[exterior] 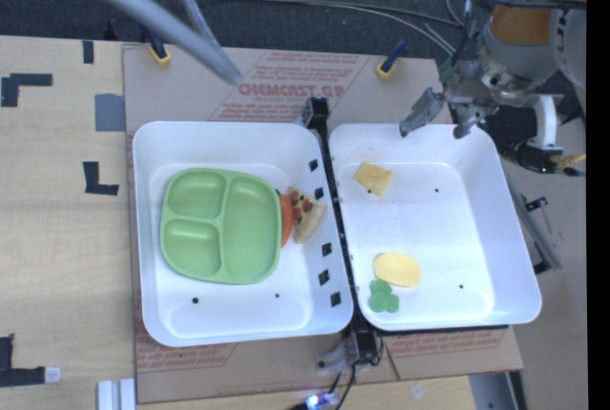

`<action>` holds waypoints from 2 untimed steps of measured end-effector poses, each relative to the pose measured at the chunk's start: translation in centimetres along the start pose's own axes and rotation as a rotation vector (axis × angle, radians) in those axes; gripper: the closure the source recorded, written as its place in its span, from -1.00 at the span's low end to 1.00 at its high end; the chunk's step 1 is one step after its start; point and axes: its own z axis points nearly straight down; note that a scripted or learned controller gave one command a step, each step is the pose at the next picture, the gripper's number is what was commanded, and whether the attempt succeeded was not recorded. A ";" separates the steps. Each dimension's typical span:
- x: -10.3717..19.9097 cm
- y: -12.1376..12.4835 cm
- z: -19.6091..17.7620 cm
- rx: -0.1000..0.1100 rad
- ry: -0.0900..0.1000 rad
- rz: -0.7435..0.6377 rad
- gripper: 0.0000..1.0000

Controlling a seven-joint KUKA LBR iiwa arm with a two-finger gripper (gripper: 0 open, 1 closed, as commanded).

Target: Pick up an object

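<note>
Hanging over the far right corner of the right bin (496, 236), the gripper (440, 120) has its two fingers spread wide with nothing between them. Below it in that bin lie three small things: a pale yellow wedge (373, 177) near the far left, tilted, with a slightly darker edge; a smooth yellow oval (396, 270) toward the near side; and a green clump (384, 298) of rounded lobes touching the oval's near left edge. The left bin (152, 208) holds a light green tray (221, 225) with three compartments. Just beside the tray's right edge, against the divider, sits an orange strip (287, 219) and a tan piece with dark spots (307, 213).
</note>
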 end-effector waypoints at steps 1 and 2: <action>0.1 0.2 -0.8 -0.013 -0.002 -0.003 -1.00; 0.6 -0.4 5.2 -0.009 -0.002 -0.003 -1.00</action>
